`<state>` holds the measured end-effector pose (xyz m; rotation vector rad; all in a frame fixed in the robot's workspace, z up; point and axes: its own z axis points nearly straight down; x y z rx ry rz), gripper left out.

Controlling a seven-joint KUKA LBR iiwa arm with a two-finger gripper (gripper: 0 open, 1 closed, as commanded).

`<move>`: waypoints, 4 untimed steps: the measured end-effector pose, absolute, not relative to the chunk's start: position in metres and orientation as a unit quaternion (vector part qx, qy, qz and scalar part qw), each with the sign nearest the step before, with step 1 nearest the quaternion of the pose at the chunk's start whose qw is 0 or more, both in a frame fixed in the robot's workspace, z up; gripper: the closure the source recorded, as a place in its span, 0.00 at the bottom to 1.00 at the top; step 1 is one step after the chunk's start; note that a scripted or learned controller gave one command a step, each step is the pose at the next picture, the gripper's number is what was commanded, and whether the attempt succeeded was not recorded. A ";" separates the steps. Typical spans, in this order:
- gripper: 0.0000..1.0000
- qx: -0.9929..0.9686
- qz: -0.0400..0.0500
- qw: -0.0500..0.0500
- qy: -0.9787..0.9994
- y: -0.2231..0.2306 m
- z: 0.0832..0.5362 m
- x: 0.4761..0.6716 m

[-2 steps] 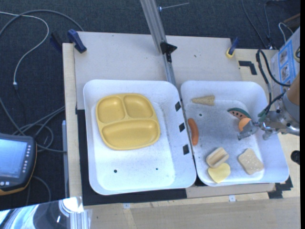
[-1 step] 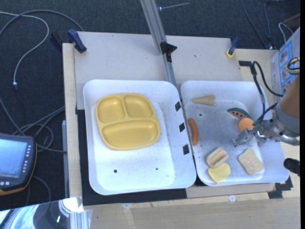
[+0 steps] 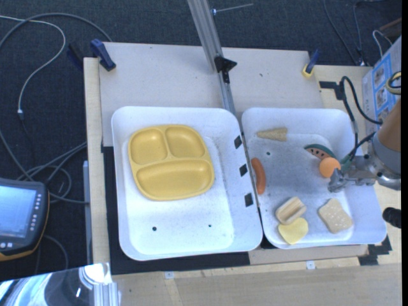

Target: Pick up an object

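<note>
The gripper (image 3: 336,182) hangs low over the right bin (image 3: 306,116), just beside an orange ball (image 3: 328,166) and a watermelon slice (image 3: 317,150); whether it is open or closed cannot be told. A cracker (image 3: 335,215), a bread piece (image 3: 290,209), a yellow heart (image 3: 293,231), a sausage (image 3: 258,174) and a wedge (image 3: 273,134) lie nearby. A yellow divided plate (image 3: 171,162) sits in the left bin (image 3: 178,234)

This looks like a robot lab, not a home. A wooden bench (image 3: 159,75) stands on dark carpet (image 3: 44,75), and blue clamps (image 3: 102,53) hold its corners. Loose black cables (image 3: 32,62) lie all over the floor. A small screen with an orange edge (image 3: 19,218) sits at the left. A metal pole (image 3: 207,24) stands over two white bins (image 3: 185,234).
</note>
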<state>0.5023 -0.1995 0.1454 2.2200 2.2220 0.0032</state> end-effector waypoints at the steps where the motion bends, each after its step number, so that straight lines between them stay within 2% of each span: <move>1: 1.00 0.707 0.001 0.003 0.707 -0.202 0.190 0.499; 3: 1.00 0.706 0.002 0.004 0.708 -0.193 0.295 0.506; 4: 1.00 0.705 0.001 0.000 0.710 -0.141 0.299 0.513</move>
